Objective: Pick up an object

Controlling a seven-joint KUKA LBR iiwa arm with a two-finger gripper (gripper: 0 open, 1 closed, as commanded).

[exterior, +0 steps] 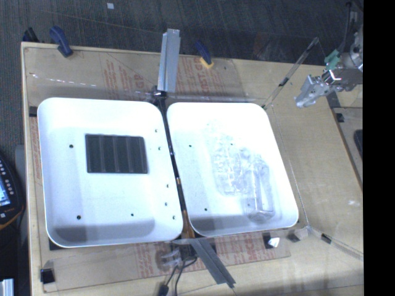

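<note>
Two white bins [55, 165], one clear bottle [260, 193] (right bin), tool [311, 91] apart, grip state unclear

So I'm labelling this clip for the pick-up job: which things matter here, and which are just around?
For the job:
- gripper
- clear plastic objects
- right bin

Just around:
- left bin
- dark grille
- blue clamps

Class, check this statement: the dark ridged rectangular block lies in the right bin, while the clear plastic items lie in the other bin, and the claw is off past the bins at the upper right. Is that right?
Not quite: the bins are swapped. The camera view shows the dark ridged block in the left bin and the clear plastic items in the right bin. The claw is indeed past the bins at the upper right.
</note>
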